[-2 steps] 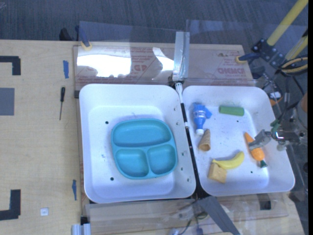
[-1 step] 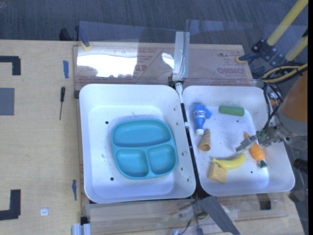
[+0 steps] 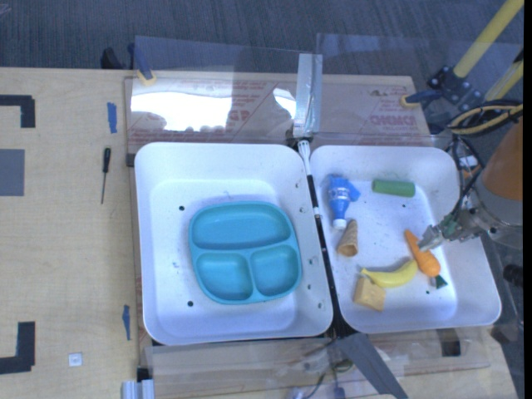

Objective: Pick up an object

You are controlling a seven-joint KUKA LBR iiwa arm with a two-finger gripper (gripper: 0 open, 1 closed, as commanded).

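Observation:
The right bin (image 3: 478, 302) holds several small toys. An orange carrot (image 3: 424, 257) lies near its right side, its green top pointing to the front. My gripper (image 3: 434, 237) reaches in from the right and sits low, right at the carrot's upper end. A yellow banana (image 3: 391, 275) lies just left of the carrot. A tan bread piece (image 3: 369, 293) rests against the banana's left end. A brown cone (image 3: 348, 238), a blue and white tube (image 3: 337, 197) and a green block (image 3: 392, 188) lie farther back.
The left bin (image 3: 158, 223) carries a blue divided plate (image 3: 243, 251). A clear panel (image 3: 216, 98) stands behind the bins. Cables and a yellow bar (image 3: 490, 32) are at the far right.

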